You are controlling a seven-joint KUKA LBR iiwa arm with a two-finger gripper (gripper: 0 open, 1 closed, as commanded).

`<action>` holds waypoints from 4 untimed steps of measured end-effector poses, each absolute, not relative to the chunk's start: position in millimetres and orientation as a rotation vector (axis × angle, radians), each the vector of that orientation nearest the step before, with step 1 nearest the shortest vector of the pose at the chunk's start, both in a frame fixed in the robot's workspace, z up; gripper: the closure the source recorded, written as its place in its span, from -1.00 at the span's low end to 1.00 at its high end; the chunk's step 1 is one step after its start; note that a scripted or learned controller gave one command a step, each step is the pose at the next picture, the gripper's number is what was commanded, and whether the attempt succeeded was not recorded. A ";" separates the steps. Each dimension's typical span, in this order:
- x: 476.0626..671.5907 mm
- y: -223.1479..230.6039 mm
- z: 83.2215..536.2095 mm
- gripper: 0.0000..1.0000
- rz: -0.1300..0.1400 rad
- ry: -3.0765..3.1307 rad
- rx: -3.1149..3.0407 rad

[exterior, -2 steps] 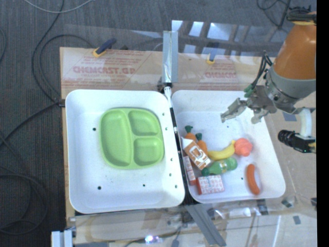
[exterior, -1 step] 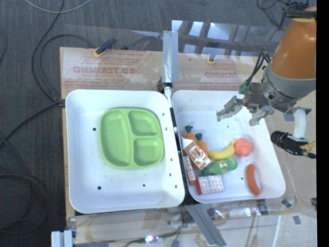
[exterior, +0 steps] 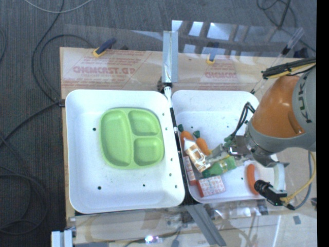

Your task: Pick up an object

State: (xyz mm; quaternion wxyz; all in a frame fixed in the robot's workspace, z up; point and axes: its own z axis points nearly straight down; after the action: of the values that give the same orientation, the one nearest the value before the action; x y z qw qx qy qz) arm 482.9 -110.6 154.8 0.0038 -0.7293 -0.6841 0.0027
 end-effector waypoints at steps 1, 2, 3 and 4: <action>540.0 -145.4 116.6 -1.00 -0.010 -2.114 -2.345; 612.1 -192.2 89.5 -1.00 0.002 -2.003 -2.414; 652.4 -194.5 101.7 -1.00 0.086 -1.707 -2.593; 639.7 -193.3 107.5 -1.00 0.055 -1.680 -2.629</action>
State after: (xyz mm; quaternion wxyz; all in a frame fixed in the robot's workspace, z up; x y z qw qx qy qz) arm 639.7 -193.3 107.5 0.0107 -0.8424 -0.5384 0.0177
